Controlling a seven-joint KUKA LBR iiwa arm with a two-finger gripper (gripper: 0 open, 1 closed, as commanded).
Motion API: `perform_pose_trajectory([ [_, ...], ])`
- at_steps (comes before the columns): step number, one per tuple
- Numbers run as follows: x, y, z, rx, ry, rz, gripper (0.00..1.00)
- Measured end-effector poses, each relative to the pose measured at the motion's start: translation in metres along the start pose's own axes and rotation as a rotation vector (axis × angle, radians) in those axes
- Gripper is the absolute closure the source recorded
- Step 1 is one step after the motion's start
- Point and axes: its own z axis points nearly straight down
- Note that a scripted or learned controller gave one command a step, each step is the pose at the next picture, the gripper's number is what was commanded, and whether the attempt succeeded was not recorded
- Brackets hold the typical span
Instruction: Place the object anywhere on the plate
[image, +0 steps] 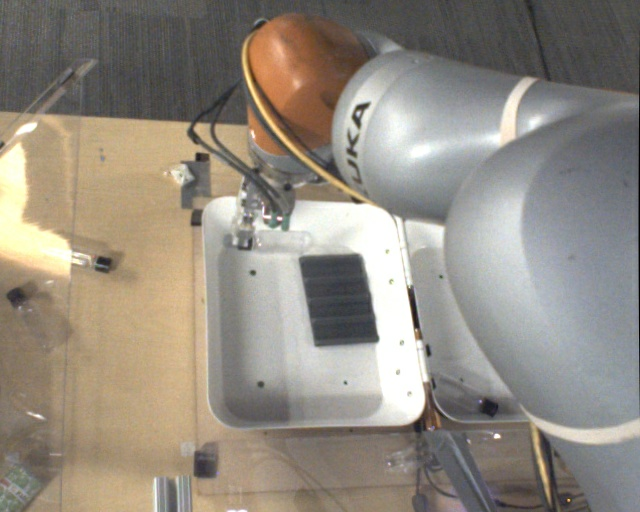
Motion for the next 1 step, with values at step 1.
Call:
perform_pose_trajectory([
  [1, 0.0625, -0.0057, 0.094, -0.003, -0.003, 0.261, 1.0],
])
